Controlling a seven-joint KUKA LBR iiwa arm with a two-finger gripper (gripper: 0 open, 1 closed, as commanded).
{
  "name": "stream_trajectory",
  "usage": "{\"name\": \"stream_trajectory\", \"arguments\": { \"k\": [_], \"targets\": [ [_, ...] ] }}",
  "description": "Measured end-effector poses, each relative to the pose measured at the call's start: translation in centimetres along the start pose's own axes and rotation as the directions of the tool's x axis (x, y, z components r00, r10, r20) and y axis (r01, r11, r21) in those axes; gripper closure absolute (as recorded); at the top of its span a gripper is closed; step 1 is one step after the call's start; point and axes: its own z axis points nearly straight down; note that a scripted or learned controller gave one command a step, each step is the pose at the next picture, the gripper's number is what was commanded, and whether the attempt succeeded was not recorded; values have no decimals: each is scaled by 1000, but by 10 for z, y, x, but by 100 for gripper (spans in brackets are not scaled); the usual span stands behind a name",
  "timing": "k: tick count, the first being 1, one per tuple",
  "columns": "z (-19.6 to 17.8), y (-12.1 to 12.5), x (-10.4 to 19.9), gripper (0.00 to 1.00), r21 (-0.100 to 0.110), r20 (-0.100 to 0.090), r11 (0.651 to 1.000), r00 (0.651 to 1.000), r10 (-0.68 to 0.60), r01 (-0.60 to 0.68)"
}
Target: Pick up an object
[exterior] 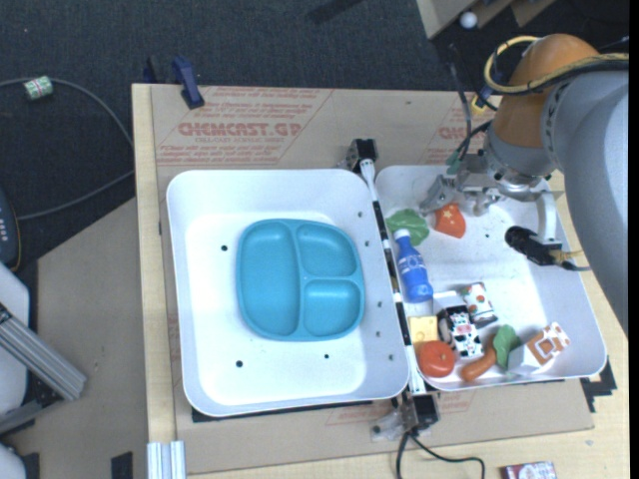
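Note:
My gripper [462, 198] hangs over the back of the right bin [569, 297], under the grey wrist with its orange band. A small red-orange object [450, 222] lies just beneath and slightly left of it, touching or nearly touching the gripper. A green item [407, 226] and a blue bottle [411, 267] lie along the bin's left wall. At the bin's front sit a yellow block [423, 328], a red tomato-like ball [435, 358], a black-and-white piece [460, 331], a green pepper [505, 343] and an orange-white box [549, 344].
The left bin [200, 228] holds a blue divided plate [300, 277]. The arm's bulk covers the right bin's far right corner, and a black cable fitting [529, 243] hangs beside it. A bare patch of bin floor [529, 297] lies mid-right.

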Motion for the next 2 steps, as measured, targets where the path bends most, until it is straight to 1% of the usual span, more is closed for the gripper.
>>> {"name": "stream_trajectory", "arguments": {
  "k": [1,2],
  "targets": [
    [-11,1,1,100,-3,2,1000,1000,-2,2],
    [-30,-35,-1,100,3,-1,1000,1000,1,-1]
  ]
}}
